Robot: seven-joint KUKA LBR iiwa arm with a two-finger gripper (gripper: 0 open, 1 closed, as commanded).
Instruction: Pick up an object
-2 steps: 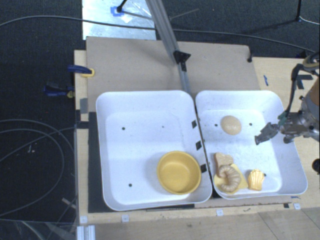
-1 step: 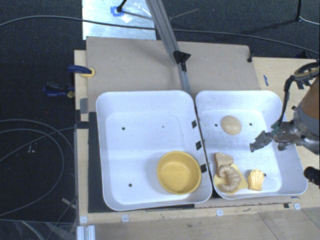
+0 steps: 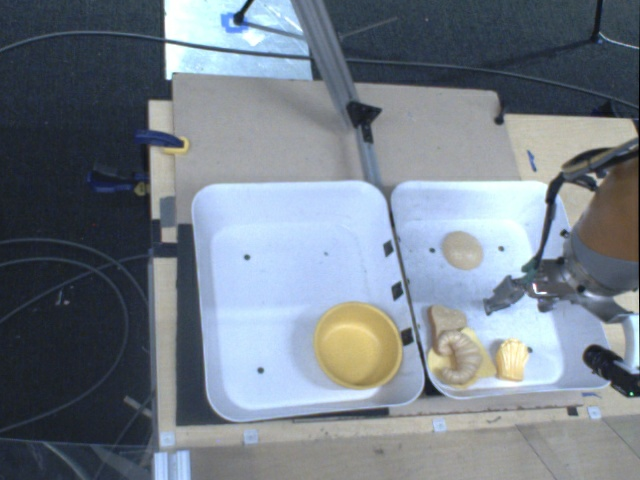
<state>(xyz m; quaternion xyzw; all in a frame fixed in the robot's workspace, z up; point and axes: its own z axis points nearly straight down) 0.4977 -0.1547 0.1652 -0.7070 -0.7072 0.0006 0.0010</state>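
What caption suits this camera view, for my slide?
Claw over the right bin near small foods; yellow bowl in the left bin.

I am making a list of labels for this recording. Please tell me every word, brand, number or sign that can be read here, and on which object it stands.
No text can be read in this view.
Yellow bowl: plain, no marking.
White bins: a few small dark dots, no letters.
Blue tape on the floor: no writing seen.
Blue mark on the bench: too small to read.
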